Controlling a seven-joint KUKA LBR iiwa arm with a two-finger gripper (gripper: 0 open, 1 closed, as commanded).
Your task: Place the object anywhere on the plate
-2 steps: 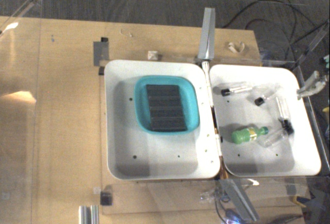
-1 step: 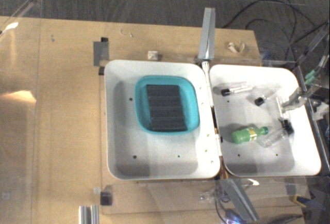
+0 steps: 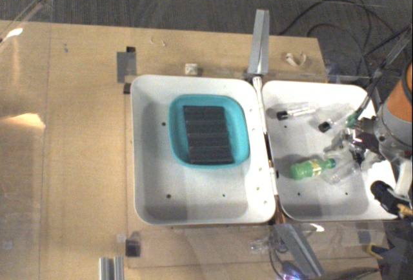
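A teal plate [image 3: 240, 133] with a dark ribbed insert lies in the upper part of the left bin [image 3: 193, 204]. In the right bin [image 3: 303, 204] a green bottle-like object [image 3: 306, 170] lies on its side. A clear tube with a black cap [image 3: 293, 111] rests near that bin's top edge. A small clear piece with a dark end [image 3: 324, 124] lies just right of the tube. My gripper [image 3: 353, 145] hangs low over the right side of the right bin, just right of and slightly above the green object's end. No object can be made out in its grasp.
A clear plastic piece [image 3: 339, 173] lies beside the green object, under the gripper. A grey metal post [image 3: 259, 46] stands behind the gap between the bins. Black cables [image 3: 348, 8] run across the floor at the upper right.
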